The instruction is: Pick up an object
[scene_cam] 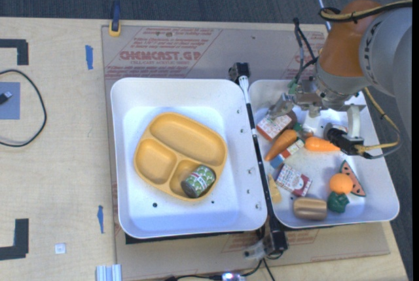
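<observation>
Landmark: the right bin [386, 207]. Bench [52, 175] runs under everything, light wood, with a brown cardboard sheet [163, 50] under both bins. Arm [386, 44], grey with orange band, comes in from the right and hangs over the far end of the right bin. Left bin [131, 207] touches the right bin along its near-side wall, a black strip at the seam. Inside the left bin, a yellow divided tray [183, 135], three compartments; a green-patterned can [198, 181] lies in the small compartment closest to the right bin. Gripper [304, 106] sits low over the far left part of the right bin, just above the clutter; whether anything sits in its grasp cannot be told, too much overlap. Right bin contents, big to small: carrot [281, 142] tilted near the bin's left wall, just below the gripper; small red-and-white box [292, 180] in the middle; brown bread-roll toy [309, 208] at the near edge; second orange piece [322, 145] centre-right; watermelon slice [354, 179] toward the right wall; orange ball [339, 183] touching the slice; green piece [338, 202] just beside the roll. Black cable [26, 109] loops on the bench well left of both bins.
</observation>
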### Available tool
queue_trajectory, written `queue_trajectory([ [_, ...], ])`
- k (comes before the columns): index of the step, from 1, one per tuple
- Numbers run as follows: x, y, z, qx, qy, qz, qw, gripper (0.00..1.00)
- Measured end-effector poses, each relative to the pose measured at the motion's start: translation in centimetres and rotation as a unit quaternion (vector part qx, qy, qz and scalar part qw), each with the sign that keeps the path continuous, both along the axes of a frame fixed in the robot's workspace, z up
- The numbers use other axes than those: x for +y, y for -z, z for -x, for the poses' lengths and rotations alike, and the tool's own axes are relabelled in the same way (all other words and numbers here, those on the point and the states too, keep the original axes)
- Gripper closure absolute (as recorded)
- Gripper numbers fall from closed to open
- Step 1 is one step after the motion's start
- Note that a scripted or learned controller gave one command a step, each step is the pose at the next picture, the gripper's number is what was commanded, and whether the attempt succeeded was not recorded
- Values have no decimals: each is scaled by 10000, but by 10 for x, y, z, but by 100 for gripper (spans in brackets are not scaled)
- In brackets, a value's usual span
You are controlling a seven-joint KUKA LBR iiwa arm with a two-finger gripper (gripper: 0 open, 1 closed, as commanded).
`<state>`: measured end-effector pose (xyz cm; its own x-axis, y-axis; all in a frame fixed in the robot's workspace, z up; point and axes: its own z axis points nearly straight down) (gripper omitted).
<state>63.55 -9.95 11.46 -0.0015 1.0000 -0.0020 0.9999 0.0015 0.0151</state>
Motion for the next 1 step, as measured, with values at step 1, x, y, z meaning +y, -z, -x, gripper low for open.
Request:
queue_trajectory([
  [1, -6, 19, 57, 30, 12, -4, 10000, 0],
])
